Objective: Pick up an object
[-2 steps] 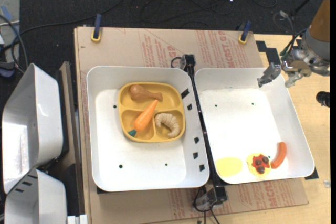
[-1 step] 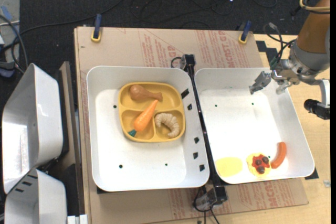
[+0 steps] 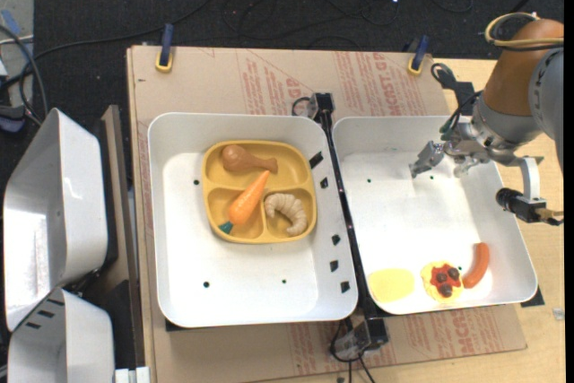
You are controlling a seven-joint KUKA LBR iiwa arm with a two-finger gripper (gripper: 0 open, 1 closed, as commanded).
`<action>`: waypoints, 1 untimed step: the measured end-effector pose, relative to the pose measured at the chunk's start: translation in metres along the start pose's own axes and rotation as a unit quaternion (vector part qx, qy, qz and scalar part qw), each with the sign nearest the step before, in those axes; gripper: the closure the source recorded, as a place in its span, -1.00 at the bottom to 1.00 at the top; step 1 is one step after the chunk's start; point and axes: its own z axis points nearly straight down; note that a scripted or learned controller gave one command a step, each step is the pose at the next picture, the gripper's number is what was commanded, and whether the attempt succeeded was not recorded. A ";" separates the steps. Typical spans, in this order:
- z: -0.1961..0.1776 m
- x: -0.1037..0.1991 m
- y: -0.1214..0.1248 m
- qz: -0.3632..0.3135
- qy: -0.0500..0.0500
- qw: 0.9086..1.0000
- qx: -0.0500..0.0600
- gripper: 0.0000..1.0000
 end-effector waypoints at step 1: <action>0.012 0.001 0.000 0.000 -0.001 1.000 -0.002 -1.00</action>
